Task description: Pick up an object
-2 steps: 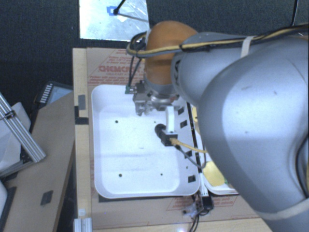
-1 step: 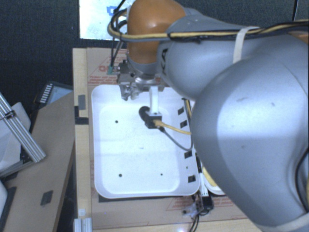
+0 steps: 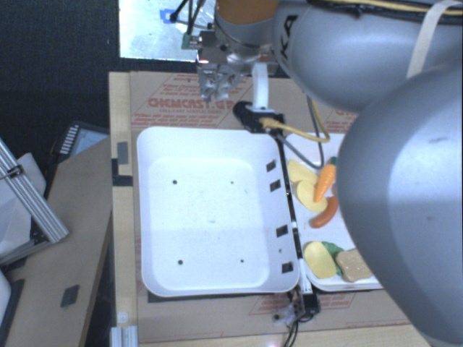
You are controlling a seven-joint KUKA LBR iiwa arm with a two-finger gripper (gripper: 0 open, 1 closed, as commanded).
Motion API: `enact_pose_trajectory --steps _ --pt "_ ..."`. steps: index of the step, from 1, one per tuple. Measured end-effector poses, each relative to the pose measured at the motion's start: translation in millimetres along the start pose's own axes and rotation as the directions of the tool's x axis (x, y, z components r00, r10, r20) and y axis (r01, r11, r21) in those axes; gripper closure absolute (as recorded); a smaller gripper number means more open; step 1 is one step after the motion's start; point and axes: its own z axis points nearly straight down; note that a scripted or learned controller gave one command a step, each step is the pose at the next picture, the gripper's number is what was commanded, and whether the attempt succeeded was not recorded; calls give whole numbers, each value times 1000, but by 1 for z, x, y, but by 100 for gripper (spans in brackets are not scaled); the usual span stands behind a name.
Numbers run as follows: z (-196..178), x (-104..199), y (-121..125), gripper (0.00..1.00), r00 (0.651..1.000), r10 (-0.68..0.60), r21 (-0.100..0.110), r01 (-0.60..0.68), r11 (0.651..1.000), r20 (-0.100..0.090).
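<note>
My gripper hangs above the cardboard behind the far edge of the left bin, well away from the objects. The right bin holds toy food: an orange carrot lying over a pale yellow piece, a reddish sausage, a yellow piece with a green bit beside it, and a tan bread slice. The arm covers much of the right bin. I see nothing between the fingers.
Both bins rest on a cardboard sheet with red print. A divider with black clips runs between the bins. A metal frame stands at the far left, off the bench.
</note>
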Motion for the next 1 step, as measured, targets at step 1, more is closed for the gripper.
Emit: enact_pose_trajectory --steps 1 --pt "76 27 -5 100 1000 -1 21 1 1000 4"
